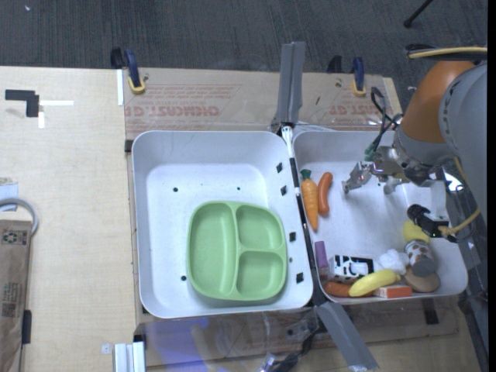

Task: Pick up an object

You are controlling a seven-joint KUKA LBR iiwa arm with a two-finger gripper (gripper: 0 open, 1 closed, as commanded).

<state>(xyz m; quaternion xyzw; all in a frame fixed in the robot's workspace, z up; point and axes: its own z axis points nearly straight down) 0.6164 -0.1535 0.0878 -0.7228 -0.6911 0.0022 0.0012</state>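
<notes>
Carrot: lies in the right bin, left side, just right of centre frame; long axis runs top to bottom.
Neighbour: a red-orange sausage-shaped piece touches its right flank.
Claw: hangs right of the carrot and slightly higher, over bare bin floor, fingers apart, nothing between them.
Next move, my guess: shift left and down.
Further out: 1 green divided plate in the left bin.

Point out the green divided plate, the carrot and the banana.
green divided plate (236, 250), camera view, centre ridge.
carrot (310, 200), camera view, orange body.
banana (372, 282), camera view, middle of the yellow peel.
</notes>
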